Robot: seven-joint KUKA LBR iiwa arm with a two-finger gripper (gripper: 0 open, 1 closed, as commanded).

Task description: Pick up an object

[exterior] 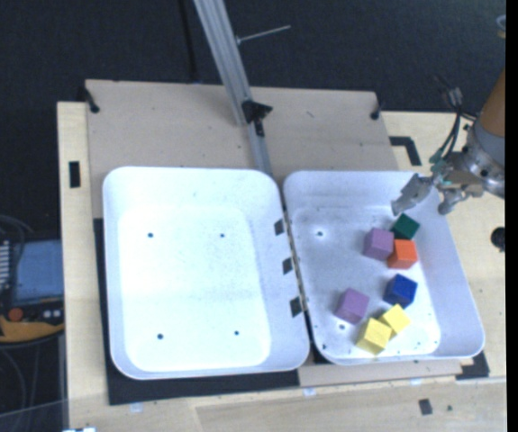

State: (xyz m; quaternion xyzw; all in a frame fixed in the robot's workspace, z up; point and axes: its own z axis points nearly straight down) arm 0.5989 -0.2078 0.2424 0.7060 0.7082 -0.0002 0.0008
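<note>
The right bin (pixel 331 205) holds several small cubes. A green cube (pixel 405 227) lies near its far right side, with an orange cube (pixel 404 254) and a purple cube (pixel 378 243) touching just in front of it. Further forward sit a blue cube (pixel 401 290), a second purple cube (pixel 352 305) and two yellow cubes (pixel 375 335). My gripper (pixel 428 198) hangs over the bin's far right corner, just behind and above the green cube. Its fingers (pixel 409 193) are spread open with nothing between them.
The left bin (pixel 132 196) stands beside the right one, joined by clips along the shared edge. A slanted metal post (pixel 227 52) rises behind the bins. A cable and control box (pixel 33 273) lie off the bench at the left.
</note>
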